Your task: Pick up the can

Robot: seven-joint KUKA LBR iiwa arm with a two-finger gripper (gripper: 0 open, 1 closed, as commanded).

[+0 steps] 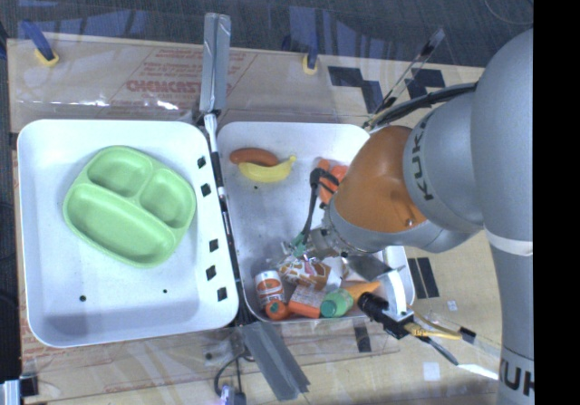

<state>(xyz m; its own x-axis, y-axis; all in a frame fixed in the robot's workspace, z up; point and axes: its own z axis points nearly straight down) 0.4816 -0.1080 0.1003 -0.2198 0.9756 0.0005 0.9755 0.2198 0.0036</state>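
Note:
The can [267, 286], small with a red and white label, stands in the front left corner of the right bin [272, 213]. My gripper [303, 245] hangs low over the heap of items just right of and behind the can, below the orange wrist band. The arm's bulk hides most of the gripper. Nothing visibly sits in its grasp, and the can stands apart from it.
Around the can lie a crinkled snack packet [308, 269], an orange block [306, 308], a green cylinder [337, 303] and a carrot-like piece [364, 288]. A banana [268, 171] and a sausage [254, 156] lie at the bin's back. The left bin holds a green divided plate [130, 204].

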